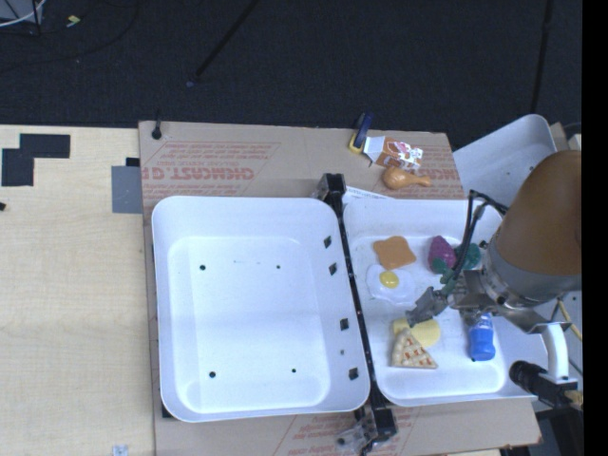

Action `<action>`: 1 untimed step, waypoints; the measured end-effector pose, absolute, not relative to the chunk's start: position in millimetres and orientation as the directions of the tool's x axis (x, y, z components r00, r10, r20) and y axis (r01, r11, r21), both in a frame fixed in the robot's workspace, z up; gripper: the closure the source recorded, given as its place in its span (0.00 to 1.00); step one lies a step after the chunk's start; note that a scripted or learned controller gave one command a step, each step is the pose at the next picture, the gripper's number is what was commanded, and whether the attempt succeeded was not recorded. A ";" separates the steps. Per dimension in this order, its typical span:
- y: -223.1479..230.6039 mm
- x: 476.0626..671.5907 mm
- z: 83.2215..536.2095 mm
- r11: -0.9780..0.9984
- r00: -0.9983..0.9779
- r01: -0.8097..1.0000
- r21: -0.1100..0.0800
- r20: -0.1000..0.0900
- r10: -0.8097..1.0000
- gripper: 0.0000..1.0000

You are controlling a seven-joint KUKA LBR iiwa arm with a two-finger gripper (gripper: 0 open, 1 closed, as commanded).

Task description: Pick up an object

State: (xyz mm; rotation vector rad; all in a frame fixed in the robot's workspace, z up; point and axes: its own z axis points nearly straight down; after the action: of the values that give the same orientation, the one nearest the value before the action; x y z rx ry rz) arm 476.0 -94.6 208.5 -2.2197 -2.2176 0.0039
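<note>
My gripper (pixel 425 307) hangs low over the right bin (pixel 494 380), just above a yellow cheese wedge (pixel 425 332) and right of a fried egg (pixel 388 279). A waffle wedge (pixel 411 352) lies against the cheese at the bin's front. A blue bottle (pixel 482 338) lies to the gripper's right, under the wrist. Farther back lie a toast slice (pixel 394 252), a purple piece (pixel 440 252) and a teal piece (pixel 469 253). I see nothing lifted off the bin floor.
The left bin (pixel 176 255) adjoins across a black divider (pixel 347 293). Behind the bins on the cardboard lie a toy drumstick (pixel 405 178), a small packet (pixel 403 151) and a blue-yellow clip (pixel 360 133). The arm's bulky body (pixel 541 231) overhangs the right bin's right side.
</note>
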 end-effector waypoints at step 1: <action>-88.0 527.5 108.2 0.001 -0.001 1.000 -0.009 0.002 1.000 0.00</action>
State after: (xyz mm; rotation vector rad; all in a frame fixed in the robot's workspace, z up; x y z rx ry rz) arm 527.5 -88.0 108.2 -2.2139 -2.2172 0.0077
